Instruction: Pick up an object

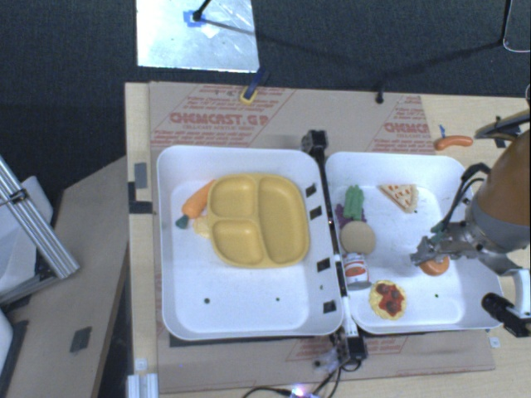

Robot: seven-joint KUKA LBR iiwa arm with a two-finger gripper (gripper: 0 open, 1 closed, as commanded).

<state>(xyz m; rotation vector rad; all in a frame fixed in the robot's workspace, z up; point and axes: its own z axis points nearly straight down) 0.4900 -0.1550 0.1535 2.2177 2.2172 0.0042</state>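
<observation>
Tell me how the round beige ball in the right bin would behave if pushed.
The beige ball looks round and smooth, so it would probably roll. The green toy and small can sit close by, so it may bump them.

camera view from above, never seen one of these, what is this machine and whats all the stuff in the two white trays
This is one camera fixed above a bench, looking down at a slant. The grey and orange shape at the right edge is a robot arm; its tool reaches into the right bin and sits right over a small orange object. Whether it actually holds that object cannot be told from here.

The right bin also holds toy food: a pizza slice, a green vegetable, a beige ball, a small can and a little round pizza.

The left bin holds a yellow divided plate with a toy carrot beside it.
</observation>
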